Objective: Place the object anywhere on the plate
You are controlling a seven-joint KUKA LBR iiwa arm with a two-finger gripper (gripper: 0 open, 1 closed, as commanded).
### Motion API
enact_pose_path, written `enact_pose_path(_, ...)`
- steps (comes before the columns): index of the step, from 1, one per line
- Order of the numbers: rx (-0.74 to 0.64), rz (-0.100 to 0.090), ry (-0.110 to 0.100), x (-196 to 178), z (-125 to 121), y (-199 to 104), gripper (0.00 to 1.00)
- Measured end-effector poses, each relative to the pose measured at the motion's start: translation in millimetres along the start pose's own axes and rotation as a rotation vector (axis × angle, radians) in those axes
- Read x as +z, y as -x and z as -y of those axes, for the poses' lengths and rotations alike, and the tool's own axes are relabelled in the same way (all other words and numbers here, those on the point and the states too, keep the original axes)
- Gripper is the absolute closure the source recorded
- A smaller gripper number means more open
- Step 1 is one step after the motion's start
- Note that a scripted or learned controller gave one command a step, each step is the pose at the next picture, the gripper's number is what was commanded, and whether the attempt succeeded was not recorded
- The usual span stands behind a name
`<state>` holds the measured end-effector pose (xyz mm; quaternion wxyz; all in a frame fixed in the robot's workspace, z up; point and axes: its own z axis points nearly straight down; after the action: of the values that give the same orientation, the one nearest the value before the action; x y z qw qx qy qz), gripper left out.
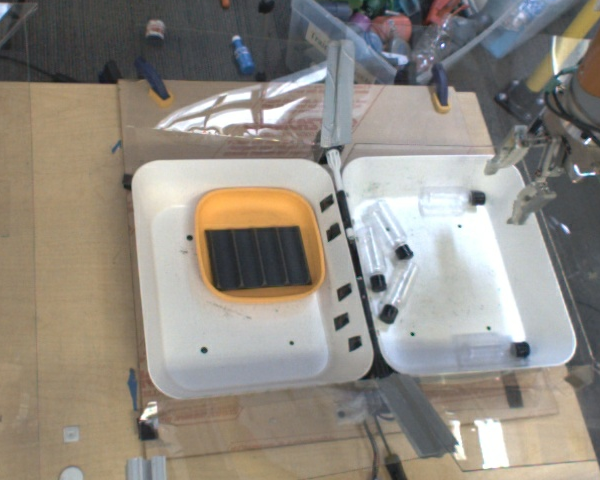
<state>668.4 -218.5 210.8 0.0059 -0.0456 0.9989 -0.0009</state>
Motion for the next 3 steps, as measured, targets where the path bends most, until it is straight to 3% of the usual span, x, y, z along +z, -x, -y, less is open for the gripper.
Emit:
enact_pose_path(2, -0.297, 0.001, 0.0, -21.3, 1.4, 1.7, 0.0)
enact_pose_path(3, -0.341, 0.001, 0.0, -24.8, 1.1, 1.9, 0.0)
